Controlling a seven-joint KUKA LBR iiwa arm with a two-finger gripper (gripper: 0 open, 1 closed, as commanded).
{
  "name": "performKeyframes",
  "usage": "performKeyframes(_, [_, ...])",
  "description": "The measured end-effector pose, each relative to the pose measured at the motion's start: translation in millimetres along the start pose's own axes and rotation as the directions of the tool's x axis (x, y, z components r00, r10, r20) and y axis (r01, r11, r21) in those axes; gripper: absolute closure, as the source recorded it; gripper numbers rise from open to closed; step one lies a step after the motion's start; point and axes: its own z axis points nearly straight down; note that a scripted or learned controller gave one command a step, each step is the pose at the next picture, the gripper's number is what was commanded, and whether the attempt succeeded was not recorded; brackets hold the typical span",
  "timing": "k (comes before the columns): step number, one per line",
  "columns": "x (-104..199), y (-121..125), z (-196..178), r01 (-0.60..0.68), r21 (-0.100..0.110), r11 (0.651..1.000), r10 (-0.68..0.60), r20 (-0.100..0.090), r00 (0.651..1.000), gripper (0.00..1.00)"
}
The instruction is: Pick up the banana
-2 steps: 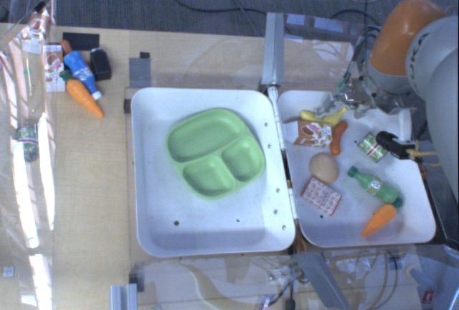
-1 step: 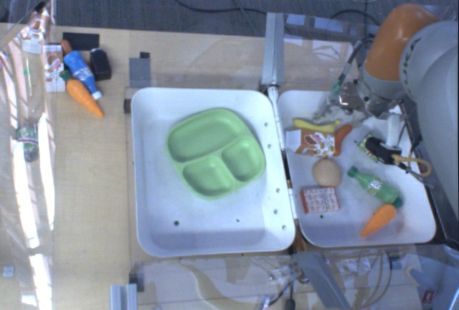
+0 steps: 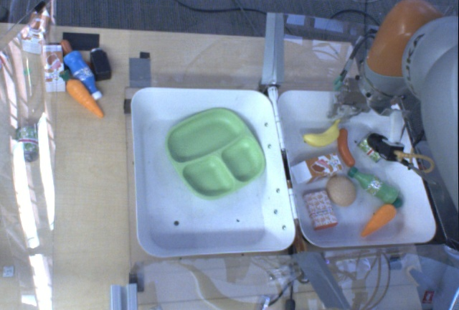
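While the banana (image 3: 323, 135) lies on the floor of the right bin (image 3: 423, 229), in the upper left part of it, the gripper (image 3: 346, 103) stands near it, a little higher in the picture and slightly to the right. The raised, thin end of the banana points up toward the gripper, and the thick curved part goes away to the left. The view is too small and blurred to tell if the gripper is open or closed, or if it touches the banana.

The bench (image 3: 79, 215) carries 2 white bins side by side. The right bin holds many things. A red sausage (image 3: 346, 147) lies just beside the banana, on its right, and stands almost upright in the picture. Under the banana there is an orange and white carton (image 3: 324, 166). Below that lies a round beige ball (image 3: 342, 191), and a red packet (image 3: 320, 209) is just left of and below the ball. A green bottle (image 3: 374, 185) lies tilted to the right of the ball, and an orange carrot (image 3: 378, 220) lies near the lower right corner.

The left bin (image 3: 158, 229) holds 1 green plate (image 3: 215, 152) with 3 compartments, about in the middle.

On the bench, to the left of the bins, lie a second carrot (image 3: 84, 98), a blue bottle (image 3: 80, 74), a small black object (image 3: 99, 63) and a small box (image 3: 51, 66).
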Motion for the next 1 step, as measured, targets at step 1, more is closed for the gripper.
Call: performKeyframes(1, [41.5, -4.3, -86.9, -0.344, 0.009, 0.939, 0.344, 0.002, 0.939, 1.00])
